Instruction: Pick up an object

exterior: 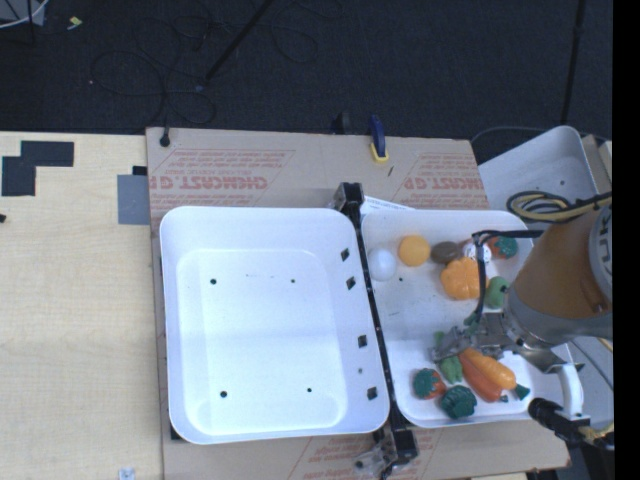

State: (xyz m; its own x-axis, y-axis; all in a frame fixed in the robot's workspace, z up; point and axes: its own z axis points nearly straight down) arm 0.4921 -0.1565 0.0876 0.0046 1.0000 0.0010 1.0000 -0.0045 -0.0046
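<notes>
- Two white bins sit side by side; the right bin (420, 413) carries the toys.
- Gripper (462, 343) hangs low over the right bin's near half; whether the claw is clenched or released, I cannot tell.
- Just beside it, by the near edge, lies an orange carrot-shaped toy (487, 374), elongated and glossy, among dark green pieces (458, 401).
- An orange ball (414, 250) sits towards the far edge.

arm (560, 268) hides right bin's (400, 368) far side; gripper (470, 338) indistinct.
</notes>
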